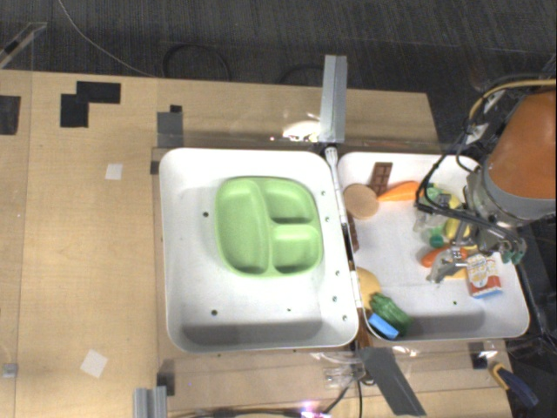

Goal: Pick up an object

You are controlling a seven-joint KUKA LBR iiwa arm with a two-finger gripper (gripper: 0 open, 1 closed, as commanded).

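Pincer hung low at right of frame, over right bin; cannot tell whether spread or pressed together. Near it lay small carton, orange carrot, wooden ball. Green divided plate sat in left bin.

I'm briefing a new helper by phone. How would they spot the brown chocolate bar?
Find the right-hand white bin. Along its far wall, near the divider, lies the chocolate bar, beside a tan ball and an orange carrot. It alone is dark brown, flat and rectangular.
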